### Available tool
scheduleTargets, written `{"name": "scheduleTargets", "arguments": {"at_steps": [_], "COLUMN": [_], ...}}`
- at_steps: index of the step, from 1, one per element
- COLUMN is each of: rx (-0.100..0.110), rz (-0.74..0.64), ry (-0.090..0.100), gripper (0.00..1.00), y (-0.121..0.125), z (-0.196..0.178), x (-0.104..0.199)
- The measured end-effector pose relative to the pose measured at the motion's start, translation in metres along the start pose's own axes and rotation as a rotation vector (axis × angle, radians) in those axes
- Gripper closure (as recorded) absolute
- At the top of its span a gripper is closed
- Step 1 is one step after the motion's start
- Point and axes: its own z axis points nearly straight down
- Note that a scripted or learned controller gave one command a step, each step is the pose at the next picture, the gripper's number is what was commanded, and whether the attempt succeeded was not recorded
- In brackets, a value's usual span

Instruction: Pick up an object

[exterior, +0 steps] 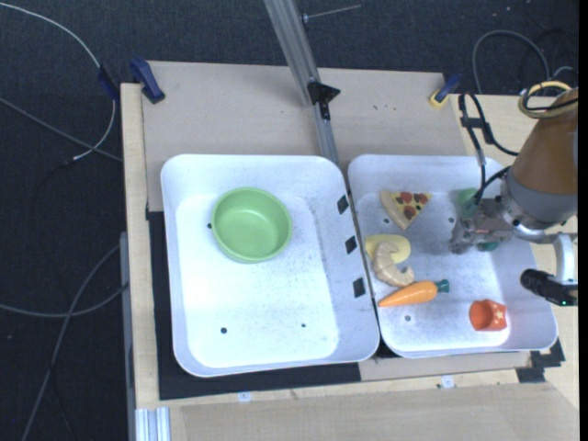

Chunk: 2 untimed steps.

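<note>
My gripper (470, 237) reaches down into the right bin (432, 338) near its right side, below the arm's orange band (551, 159). A small green object (468, 196) peeks out just behind the gripper, partly hidden by it. To the gripper's left lies a pizza slice (405, 206). A pale yellow curved piece (390, 257) rests further left. An orange carrot (410, 293) with a green tip lies toward the front. At the front right sits an orange-red object (488, 315).
The left bin (266, 338) holds a green bowl (251, 224). A metal rod (294, 35) slants down to the bins' shared edge. Black cables (478, 131) hang by the arm. Blue clamps (145, 81) sit at the bench's back corners.
</note>
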Motion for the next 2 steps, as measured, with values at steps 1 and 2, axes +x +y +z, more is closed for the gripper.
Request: {"name": "scheduleTargets", "arguments": {"at_steps": [1,2], "rx": [-0.011,-0.013], "rz": [0.001,-0.002], "ry": [-0.007,-0.007], "gripper": [1.00,1.00], "y": [-0.004,-0.002], "z": [-0.059,-0.114], "x": [-0.008,-0.008]}}
